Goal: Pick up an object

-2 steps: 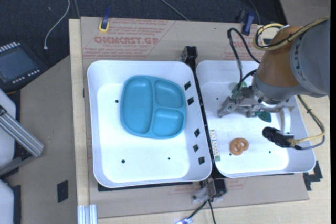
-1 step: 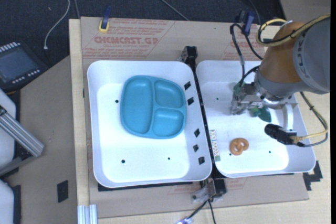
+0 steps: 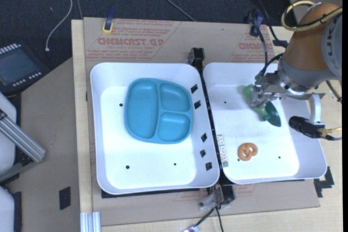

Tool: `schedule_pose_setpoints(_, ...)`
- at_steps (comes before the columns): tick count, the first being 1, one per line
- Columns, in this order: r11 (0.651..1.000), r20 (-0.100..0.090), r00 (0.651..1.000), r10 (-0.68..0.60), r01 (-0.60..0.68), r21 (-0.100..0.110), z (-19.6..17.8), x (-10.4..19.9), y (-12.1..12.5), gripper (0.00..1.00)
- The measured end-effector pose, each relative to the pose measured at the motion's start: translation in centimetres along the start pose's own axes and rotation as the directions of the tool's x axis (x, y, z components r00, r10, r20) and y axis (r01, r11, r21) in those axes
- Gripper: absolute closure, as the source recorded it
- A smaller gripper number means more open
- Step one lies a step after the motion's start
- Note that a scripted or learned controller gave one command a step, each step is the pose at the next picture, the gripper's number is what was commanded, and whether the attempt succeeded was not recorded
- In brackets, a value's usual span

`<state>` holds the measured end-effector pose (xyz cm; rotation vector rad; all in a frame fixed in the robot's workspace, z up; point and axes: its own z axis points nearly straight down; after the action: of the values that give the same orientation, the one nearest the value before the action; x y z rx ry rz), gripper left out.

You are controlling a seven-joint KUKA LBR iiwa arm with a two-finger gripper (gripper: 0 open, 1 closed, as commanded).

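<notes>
over the right bin (image 3: 304,168), the gripper (image 3: 262,96) sits low on a green object (image 3: 270,112).
whether it's gripping, i cannot tell. a pretzel (image 3: 247,151) lies nearer, apart; the left bin (image 3: 109,133) holds a blue divided plate (image 3: 159,110).

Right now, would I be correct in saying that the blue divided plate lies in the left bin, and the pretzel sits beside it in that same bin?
Not quite. The blue divided plate does lie in the left bin, but the pretzel sits in the right bin, near its front edge, as the camera view shows.
</notes>
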<state>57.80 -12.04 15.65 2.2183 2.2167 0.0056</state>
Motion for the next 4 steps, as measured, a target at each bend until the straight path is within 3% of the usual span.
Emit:
schedule_pose_setpoints(1, 1.000, 0.000, 1.000, -0.002, 0.002, -0.002, -6.5, 0.1, 0.1, 1.00)
schedule_pose_setpoints(2, 1.000, -0.001, 1.000, -0.002, 0.002, 0.004, -7.7, 0.1, 0.1, 1.00)
schedule_pose_setpoints(4, 1.000, -0.004, 1.000, -0.005, 0.005, 0.010, -6.5, 11.1, -0.2, 1.00)
